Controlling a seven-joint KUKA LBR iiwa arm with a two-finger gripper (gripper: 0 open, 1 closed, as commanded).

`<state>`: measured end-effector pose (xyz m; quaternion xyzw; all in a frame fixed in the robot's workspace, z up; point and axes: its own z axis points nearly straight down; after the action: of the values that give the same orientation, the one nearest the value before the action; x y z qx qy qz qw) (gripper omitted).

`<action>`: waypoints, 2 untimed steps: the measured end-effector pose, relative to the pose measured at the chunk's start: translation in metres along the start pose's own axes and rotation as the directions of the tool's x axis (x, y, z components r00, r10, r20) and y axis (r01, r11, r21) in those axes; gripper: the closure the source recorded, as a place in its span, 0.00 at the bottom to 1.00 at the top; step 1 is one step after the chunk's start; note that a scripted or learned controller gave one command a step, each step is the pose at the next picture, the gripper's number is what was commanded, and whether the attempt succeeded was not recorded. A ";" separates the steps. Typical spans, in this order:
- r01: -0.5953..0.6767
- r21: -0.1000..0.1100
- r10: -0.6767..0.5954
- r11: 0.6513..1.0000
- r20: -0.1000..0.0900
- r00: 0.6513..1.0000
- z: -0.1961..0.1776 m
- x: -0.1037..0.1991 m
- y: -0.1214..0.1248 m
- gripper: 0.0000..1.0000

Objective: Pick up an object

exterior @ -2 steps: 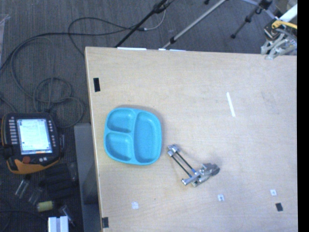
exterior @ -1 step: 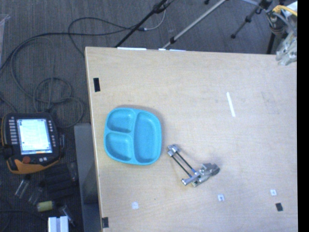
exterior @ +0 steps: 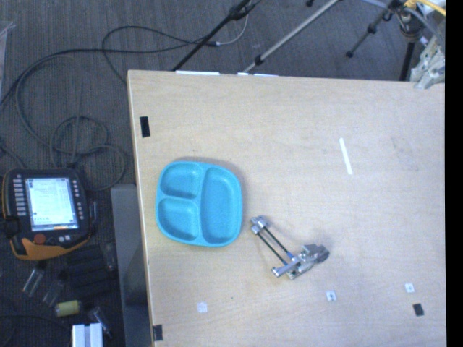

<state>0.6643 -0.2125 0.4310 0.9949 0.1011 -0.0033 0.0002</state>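
Observation:
A light-blue plate (exterior: 217, 208) with three compartments lies flat on the pale wooden bench top (exterior: 304, 121), left of centre. Nothing lies in its compartments. Just to its right, close to but apart from the plate's rim, lies a small metal tool (exterior: 288, 250). It has two thin parallel rods running diagonally and a chunky grey head at its lower right end.
A short white strip (exterior: 346, 156) lies on the bench at the right. Small black and white markers dot the bench near its edges. The bench's left edge (exterior: 137, 215) drops to a dark floor with a teach pendant (exterior: 49, 202) and cables. Tripod legs (exterior: 325, 6) stand behind.

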 end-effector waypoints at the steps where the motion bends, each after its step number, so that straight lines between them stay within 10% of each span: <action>1: -0.001 0.000 0.001 1.000 0.000 1.000 0.000 -0.004 0.010 1.00; 2: 0.001 -0.001 -0.001 1.000 0.001 1.000 0.000 -0.008 0.009 1.00</action>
<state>0.6587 -0.2233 0.4316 0.9948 0.1017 -0.0037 0.0006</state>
